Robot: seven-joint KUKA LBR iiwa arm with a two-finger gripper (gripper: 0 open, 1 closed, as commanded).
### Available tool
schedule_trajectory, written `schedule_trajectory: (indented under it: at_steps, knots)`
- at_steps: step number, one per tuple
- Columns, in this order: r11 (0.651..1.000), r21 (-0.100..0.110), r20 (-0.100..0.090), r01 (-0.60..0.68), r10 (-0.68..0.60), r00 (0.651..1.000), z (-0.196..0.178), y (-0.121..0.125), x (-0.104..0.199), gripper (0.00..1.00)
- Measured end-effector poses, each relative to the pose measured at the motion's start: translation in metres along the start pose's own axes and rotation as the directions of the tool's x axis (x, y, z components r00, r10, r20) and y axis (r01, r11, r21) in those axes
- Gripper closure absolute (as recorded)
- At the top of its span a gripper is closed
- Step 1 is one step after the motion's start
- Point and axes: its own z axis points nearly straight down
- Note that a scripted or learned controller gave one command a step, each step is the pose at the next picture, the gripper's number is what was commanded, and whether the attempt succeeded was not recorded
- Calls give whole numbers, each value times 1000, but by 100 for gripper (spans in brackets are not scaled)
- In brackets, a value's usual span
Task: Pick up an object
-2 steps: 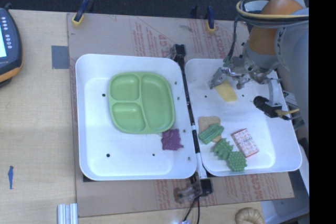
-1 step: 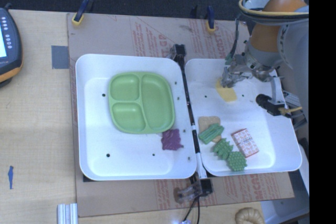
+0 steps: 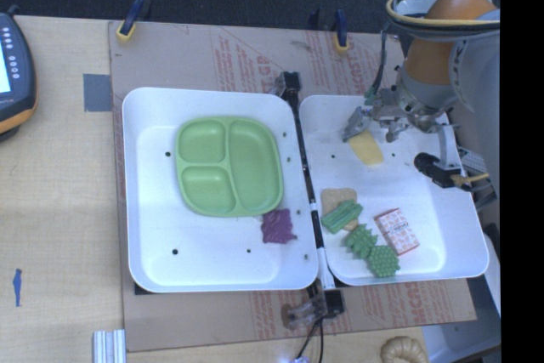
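Above yellow block [image 3: 367, 150], at far end of right bin [image 3: 463, 259], you see pincer [image 3: 376, 129] poised, prongs spread wide, nothing held: placed to straddle block for pickup. Block lies flat beneath prongs, apart from green pieces [image 3: 361, 238] and red-white packet [image 3: 397, 231] nearer you. Green divided plate [image 3: 229, 166] sits left of block, in other bin.

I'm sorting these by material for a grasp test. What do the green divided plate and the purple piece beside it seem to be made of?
Green divided plate: likely moulded plastic, smooth with a soft sheen, uniform colour. Purple piece: matte with a ragged outline, perhaps soft rubber or felt; too small to tell.
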Motion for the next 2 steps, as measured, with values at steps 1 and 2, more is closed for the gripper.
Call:
schedule_trajectory:
  at_steps: [1, 2]
  knots:
    - [1000, 0, 0, -1, 1, 1000, 11, 0, 0, 0]
    - [1000, 0, -1, -1, 1, 1000, 11, 0, 2, 0]
